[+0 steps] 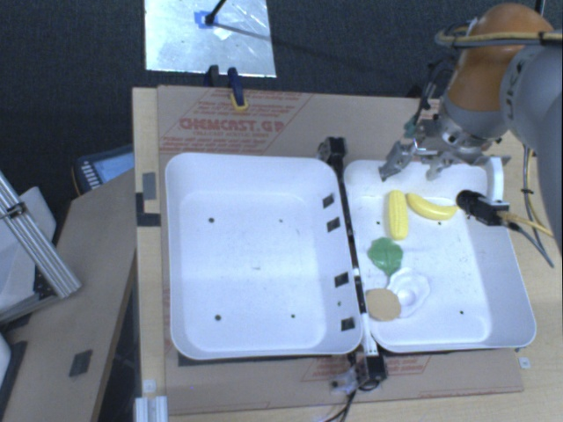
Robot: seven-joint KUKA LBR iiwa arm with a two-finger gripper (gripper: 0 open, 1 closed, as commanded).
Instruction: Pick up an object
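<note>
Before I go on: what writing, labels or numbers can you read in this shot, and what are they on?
"CHEMCAST GP", red print, last letters unsure, on the brown board behind the left bin.
Fainter red print on the same board in front of the bins: too blurred to read.
Nothing legible on the bins, toys or arm.

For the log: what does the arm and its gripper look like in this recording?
One arm enters from the right: smooth grey casing with a rounded orange band above the wrist. Thin cables loop around the orange section. The wrist ends in a metallic grey, two-finger gripper. A black fitting with yellowish cables sits beside it, over the right bin.
</note>
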